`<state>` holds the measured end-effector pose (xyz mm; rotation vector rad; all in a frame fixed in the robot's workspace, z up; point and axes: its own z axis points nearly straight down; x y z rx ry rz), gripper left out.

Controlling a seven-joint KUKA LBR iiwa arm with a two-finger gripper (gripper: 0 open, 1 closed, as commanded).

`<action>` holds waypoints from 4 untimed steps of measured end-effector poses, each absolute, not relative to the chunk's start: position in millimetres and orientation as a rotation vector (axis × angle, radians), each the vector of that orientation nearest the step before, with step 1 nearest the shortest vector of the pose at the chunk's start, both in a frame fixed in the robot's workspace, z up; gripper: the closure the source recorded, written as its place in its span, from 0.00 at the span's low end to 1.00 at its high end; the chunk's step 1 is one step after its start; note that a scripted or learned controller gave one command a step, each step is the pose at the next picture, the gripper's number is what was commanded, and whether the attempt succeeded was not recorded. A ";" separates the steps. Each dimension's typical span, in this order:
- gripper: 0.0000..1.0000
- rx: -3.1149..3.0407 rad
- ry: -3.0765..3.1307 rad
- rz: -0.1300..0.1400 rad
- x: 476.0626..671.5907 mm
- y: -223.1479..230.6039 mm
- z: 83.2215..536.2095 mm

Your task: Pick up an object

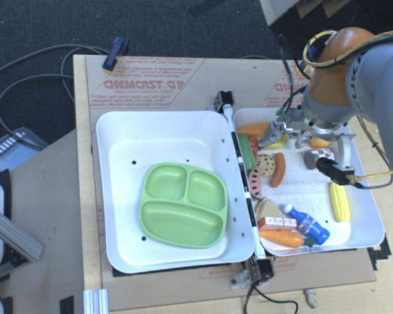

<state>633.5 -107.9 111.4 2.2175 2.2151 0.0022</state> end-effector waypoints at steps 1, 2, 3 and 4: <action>0.00 2.219 2.219 0.004 589.9 -98.6 87.1; 1.00 2.217 2.218 0.010 591.5 -97.8 98.9; 1.00 2.219 2.222 0.003 585.7 -36.4 185.1; 1.00 2.222 2.221 0.000 546.6 -40.9 232.2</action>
